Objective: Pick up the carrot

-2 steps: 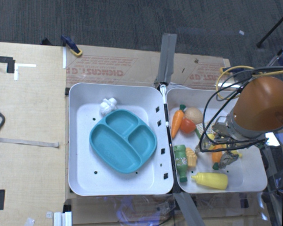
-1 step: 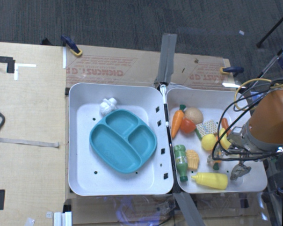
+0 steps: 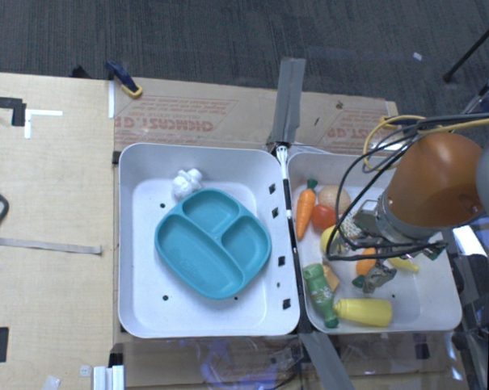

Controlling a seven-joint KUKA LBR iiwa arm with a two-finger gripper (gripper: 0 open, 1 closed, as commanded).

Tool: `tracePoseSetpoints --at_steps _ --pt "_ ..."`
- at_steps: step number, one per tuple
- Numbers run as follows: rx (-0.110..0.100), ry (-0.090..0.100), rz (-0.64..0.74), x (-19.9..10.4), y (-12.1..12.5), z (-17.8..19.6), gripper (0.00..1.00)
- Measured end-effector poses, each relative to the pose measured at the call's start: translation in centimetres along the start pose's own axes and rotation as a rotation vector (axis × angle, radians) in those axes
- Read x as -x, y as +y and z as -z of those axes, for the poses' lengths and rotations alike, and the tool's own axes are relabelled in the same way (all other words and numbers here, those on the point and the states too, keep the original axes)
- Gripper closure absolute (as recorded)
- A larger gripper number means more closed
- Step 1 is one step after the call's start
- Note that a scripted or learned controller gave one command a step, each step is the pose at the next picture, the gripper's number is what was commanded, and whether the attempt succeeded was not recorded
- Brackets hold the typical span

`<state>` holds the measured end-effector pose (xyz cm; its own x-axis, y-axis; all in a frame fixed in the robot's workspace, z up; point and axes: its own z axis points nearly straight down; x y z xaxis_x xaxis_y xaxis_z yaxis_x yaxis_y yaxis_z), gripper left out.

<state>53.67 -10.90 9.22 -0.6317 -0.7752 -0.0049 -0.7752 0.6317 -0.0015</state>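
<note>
The carrot (image 3: 305, 209), orange with a green top, lies in the right bin (image 3: 433, 320) along its left wall, pointing toward the front. My gripper (image 3: 378, 275) hangs low over the middle of that bin, below the arm's orange band (image 3: 434, 181). It is to the right of the carrot and closer to the front, well apart from it. A small orange piece (image 3: 364, 266) sits just left of the gripper; I cannot tell whether they touch.
Around the carrot lie a red tomato (image 3: 324, 215), a pale round item (image 3: 332, 195), a yellow banana (image 3: 331, 237), a green bottle (image 3: 320, 293) and a yellow bottle (image 3: 366, 311). The left bin (image 3: 135, 290) holds a blue divided plate (image 3: 214, 243) and a white lump (image 3: 187, 180).
</note>
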Motion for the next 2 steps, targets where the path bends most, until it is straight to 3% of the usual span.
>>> tracePoseSetpoints --at_steps 1,2 --pt "-0.004 -0.005 0.0 0.3 -0.1 1.0 1.0" --pt "-0.001 -0.001 -0.137 9.2 -2.3 10.0 1.0"
